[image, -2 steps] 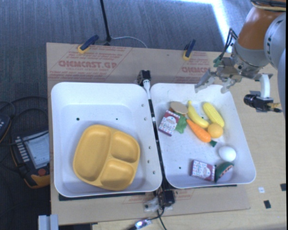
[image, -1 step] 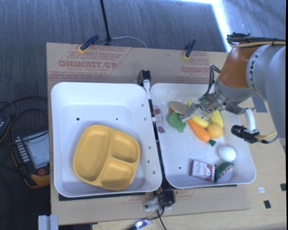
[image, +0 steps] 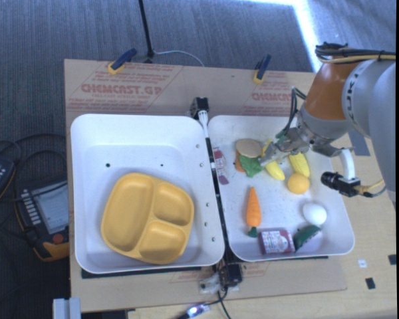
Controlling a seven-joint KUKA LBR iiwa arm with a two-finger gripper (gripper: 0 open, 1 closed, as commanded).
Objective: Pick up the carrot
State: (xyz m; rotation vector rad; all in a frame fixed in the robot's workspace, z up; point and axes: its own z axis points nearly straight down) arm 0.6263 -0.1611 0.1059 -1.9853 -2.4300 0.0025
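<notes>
The carrot [image: 253, 207] is orange with a green stub at its near end. It lies lengthwise in the middle of the right bin [image: 339, 244], untouched. The gripper [image: 280, 146] hangs at the back of that bin, above and to the right of the carrot. It sits over a cluster of yellow toy food, and nothing can be made out in its grasp.
Around the gripper lie a bun sandwich [image: 248, 148], a green leaf [image: 251, 167], two yellow pieces [image: 275, 171] [image: 299, 164] and an orange ball [image: 297, 183]. A white egg [image: 314, 213], a red can [image: 276, 241] and a green item [image: 306, 234] sit near the front. The left bin [image: 93, 145] holds a yellow divided tray [image: 148, 216].
</notes>
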